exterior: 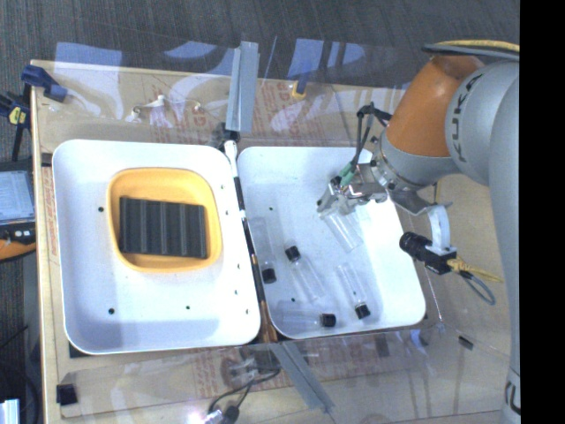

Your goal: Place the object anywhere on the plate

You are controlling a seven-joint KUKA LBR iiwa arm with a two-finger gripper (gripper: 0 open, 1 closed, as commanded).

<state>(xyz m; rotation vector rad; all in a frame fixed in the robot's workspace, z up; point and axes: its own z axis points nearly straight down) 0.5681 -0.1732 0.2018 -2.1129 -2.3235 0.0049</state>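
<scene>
**Arm reaching over the right bin, clear vials hard to read**

In the left bin [79, 307] a yellow plate [163, 188] is sitting toward ten o'clock of the bin's middle, and a dark ribbed block [164, 227] is lying on it, covering most of the plate's floor.

In the right bin [265, 175] several clear vials with black caps are lying flat. Their glass is nearly vanishing against the white floor, so mostly the caps are showing. One vial [303, 272] is lying near the bin's centre, another vial [353, 291] toward five o'clock, and a loose-looking black cap [328, 320] is sitting at six o'clock near the front wall.

The arm [441, 122] is coming in from three o'clock, its orange band turned up toward the camera and its upper part cut off by the frame. The gripper [340, 197] is hanging over the right bin at about one o'clock of its middle. A clear vial [340, 228] is appearing just under the fingers, slanting toward six o'clock, but whether the fingers are clamping it, and how far apart they are standing, cannot be told from this slant.

The tabletop [132, 369] is showing around both bins.
</scene>
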